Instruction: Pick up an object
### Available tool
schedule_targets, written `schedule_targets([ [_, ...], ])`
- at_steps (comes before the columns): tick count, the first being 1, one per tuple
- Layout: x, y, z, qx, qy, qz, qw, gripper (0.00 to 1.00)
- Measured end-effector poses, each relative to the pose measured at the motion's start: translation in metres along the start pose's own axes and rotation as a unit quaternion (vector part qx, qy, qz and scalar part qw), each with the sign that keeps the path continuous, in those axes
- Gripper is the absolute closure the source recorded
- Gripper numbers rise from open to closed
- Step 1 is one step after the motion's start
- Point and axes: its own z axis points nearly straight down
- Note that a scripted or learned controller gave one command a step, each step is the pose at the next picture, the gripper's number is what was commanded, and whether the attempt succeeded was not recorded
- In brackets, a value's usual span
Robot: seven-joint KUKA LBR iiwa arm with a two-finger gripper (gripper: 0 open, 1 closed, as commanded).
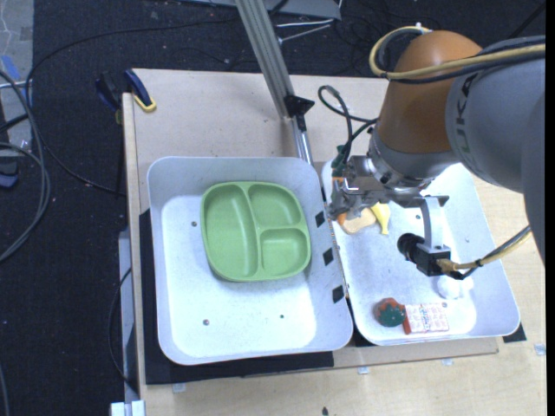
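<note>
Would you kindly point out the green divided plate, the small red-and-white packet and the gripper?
green divided plate (257, 230): camera view, on its central divider.
red-and-white packet (427, 319): camera view, on its top face.
gripper (354, 208): camera view, between its fingertips.

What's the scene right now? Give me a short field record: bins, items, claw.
left bin: holds a green divided plate
right bin: yellow and orange items near its upper left; red and green toy and a red-print card near its front edge; small white object at its right
arm: reaches in from the right, over the right bin
claw: low over the yellow and orange items; grip cannot be judged
</note>
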Motion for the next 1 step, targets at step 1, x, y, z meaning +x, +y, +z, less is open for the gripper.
schedule_targets([
  [1, 0.0501, -0.0071, 0.0137, 0.001, 0.000, 0.000, 1.0000, 1.00],
])
